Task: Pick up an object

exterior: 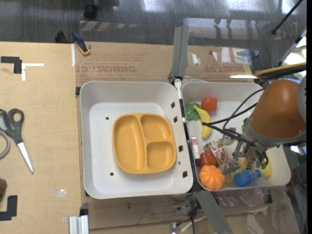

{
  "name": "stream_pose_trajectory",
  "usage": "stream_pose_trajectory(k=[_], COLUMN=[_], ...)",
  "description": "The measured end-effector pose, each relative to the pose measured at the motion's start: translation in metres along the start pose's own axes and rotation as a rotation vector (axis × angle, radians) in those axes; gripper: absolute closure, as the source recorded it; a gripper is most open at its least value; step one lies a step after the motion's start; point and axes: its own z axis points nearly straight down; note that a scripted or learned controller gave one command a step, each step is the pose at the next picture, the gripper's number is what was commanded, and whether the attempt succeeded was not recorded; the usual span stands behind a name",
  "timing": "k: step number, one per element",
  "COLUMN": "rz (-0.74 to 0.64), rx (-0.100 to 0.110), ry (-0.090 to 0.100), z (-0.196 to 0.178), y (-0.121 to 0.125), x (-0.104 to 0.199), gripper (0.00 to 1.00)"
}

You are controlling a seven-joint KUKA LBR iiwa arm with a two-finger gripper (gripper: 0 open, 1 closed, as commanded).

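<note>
The right bin [229, 87] holds several toy foods. An orange pumpkin [211, 177] lies at its near left, with a blue bottle [245, 178] to the right of it. A brown snack packet [217, 153] and a red piece [206, 159] lie just above the pumpkin. Farther back are a yellow banana [204, 118], a green piece [190, 110] and a red tomato [209, 104]. My gripper [245, 156] hangs low over the near right part of this bin, just above the blue bottle and right of the packet. The arm's orange band [278, 112] hides the bin behind it.
The left bin [92, 130] holds a yellow divided plate [144, 143]. A small red-and-white bar [194, 147] lies by the divider between the bins. Scissors [18, 138] lie on the bench at far left. Black cables [229, 123] run from the arm across the right bin.
</note>
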Motion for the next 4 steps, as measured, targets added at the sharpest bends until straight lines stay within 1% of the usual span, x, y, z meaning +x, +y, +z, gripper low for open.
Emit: stream_pose_trajectory(k=[1, 2, 3, 4], rz=[0.041, 0.146, 0.142, 0.361], rx=[-0.001, -0.009, -0.009, -0.007], ry=[0.002, 0.02, 0.018, 0.033], z=[0.001, 0.007, -0.003, 0.009], y=[-0.002, -0.076, -0.075, 0.009], x=[0.006, 0.002, 0.0, 0.015], gripper=[0.0, 0.0, 1.0, 1.0])
